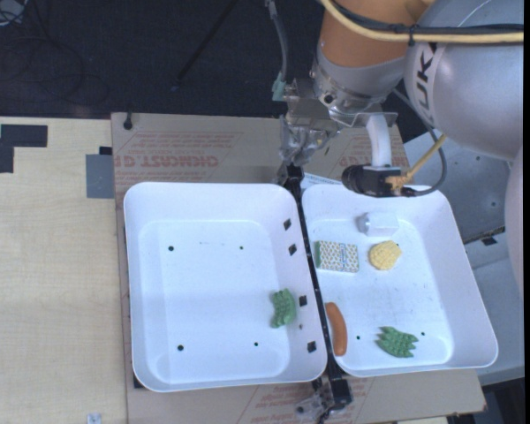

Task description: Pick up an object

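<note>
Objects sit in both bins, none lifted. We see one in the left bin (159,237): a green leafy piece (283,308) near its right wall, toward the front. Right bin (459,263) has five: a small grey block (367,223) toward the back, a green-white patterned pad (336,256) left of centre, a yellow round piece (384,255) just beside the pad on its right and apart from it, an orange sausage shape (336,328) at the front-left along the divider, and a second green leafy piece (397,342) at the front, right of the sausage. The jaws (293,162) hang above the back end of the divider between the bins, over the brown board (203,153) behind them, well apart from every object. We can't tell whether the jaws are wide or narrow; they are dark against a dark gap and too small to read. Nothing visible between them. Arm (459,60) enters from upper right, orange band at top. Bins sit on the board on the table (44,281).
</note>
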`<state>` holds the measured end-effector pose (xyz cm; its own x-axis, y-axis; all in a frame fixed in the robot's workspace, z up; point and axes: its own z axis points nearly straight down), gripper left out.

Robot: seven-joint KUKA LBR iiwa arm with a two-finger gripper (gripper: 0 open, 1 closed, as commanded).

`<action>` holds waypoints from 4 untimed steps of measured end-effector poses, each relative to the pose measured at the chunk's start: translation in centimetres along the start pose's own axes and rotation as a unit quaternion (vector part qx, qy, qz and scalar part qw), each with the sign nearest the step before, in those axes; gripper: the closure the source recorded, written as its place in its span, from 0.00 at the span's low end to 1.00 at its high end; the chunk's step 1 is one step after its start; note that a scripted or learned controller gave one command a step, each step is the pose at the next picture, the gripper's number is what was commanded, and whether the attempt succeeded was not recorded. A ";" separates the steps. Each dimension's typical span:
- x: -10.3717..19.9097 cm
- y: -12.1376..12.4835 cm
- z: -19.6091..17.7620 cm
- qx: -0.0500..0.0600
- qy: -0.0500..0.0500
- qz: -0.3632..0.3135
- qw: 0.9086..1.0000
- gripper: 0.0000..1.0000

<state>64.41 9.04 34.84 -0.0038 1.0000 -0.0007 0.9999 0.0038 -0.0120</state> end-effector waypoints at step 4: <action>6.2 -0.1 -15.7 -0.007 0.001 0.001 1.000 1.00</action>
<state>64.42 15.21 50.49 -0.0011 1.0000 0.0007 1.0000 0.0011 0.0022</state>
